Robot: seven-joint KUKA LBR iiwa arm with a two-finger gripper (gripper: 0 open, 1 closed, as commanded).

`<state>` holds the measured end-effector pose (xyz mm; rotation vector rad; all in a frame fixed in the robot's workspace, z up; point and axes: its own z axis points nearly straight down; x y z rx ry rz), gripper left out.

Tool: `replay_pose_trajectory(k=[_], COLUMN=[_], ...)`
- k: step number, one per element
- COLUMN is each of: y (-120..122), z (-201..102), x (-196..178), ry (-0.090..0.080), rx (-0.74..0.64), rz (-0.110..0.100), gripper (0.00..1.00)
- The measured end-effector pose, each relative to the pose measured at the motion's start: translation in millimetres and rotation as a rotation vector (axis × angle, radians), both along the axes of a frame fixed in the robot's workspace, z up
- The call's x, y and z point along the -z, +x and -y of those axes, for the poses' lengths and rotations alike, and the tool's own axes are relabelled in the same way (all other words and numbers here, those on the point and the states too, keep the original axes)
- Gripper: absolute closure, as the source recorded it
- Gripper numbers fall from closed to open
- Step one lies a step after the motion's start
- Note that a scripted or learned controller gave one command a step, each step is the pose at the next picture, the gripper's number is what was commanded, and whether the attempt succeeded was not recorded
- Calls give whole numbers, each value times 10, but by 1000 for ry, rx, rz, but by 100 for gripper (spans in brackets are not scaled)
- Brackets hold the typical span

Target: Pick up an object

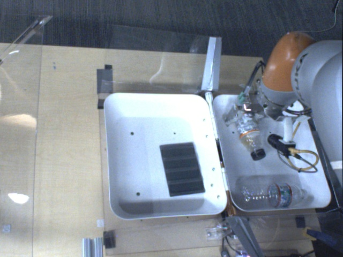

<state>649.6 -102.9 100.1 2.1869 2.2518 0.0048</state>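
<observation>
Small clear bottle [249, 134], lying in the right bin [313, 182], with its upper end directly beneath my gripper [244, 107]. Its long axis runs from the bin's far left part toward the near side, slanting slightly rightward; the black cap [258, 154] points to the near edge. Whether my gripper is wide, narrow or closed on the bottle cannot be told. A larger clear bottle [268, 193] lies crosswise by the near wall. A black ridged slab [182, 168] lies in the left bin [128, 159].

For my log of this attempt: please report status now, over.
Gripper over right bin, far end. Small clear bottle right at it, grip unconfirmed. Larger bottle lies apart, not in the way.
</observation>
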Motion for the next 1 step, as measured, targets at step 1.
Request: replay_pose_trajectory(k=[1], y=[27], z=[-10], x=[-134], ry=[1], rx=[0], rz=[9], gripper=[100])
